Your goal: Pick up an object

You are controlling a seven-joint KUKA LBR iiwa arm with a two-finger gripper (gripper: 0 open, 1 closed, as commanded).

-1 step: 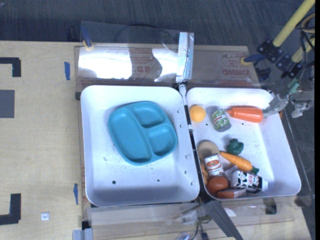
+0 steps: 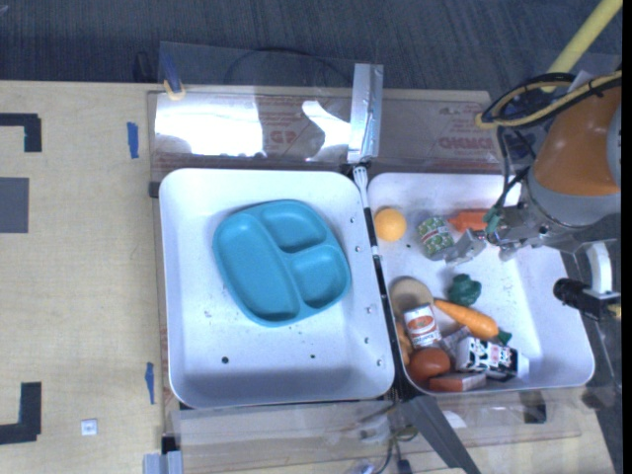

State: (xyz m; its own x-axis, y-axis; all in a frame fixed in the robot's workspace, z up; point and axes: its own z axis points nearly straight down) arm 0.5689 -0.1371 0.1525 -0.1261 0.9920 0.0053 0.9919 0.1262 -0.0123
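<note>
The right bin (image 2: 563, 358) holds several toy foods. An orange ball (image 2: 390, 224) lies at its upper left, with a green-and-white can (image 2: 433, 235) beside it. A red-orange piece (image 2: 468, 219) sits just behind the can. Lower down are a green leafy piece (image 2: 462, 288), a carrot (image 2: 467, 316), a red-labelled can (image 2: 422, 327), a tomato (image 2: 429, 363) and a black-and-white carton (image 2: 490, 357). My gripper (image 2: 486, 237) hangs low in the bin's upper part, right next to the green-and-white can and the red-orange piece. I see nothing clearly held in it.
The left bin (image 2: 188, 294) holds a blue divided plate (image 2: 281, 260). A tan wooden piece (image 2: 410, 291) lies by the divider between the bins. The arm's orange band (image 2: 583, 151) and yellow cables (image 2: 523, 102) hang over the right bin's far right corner.
</note>
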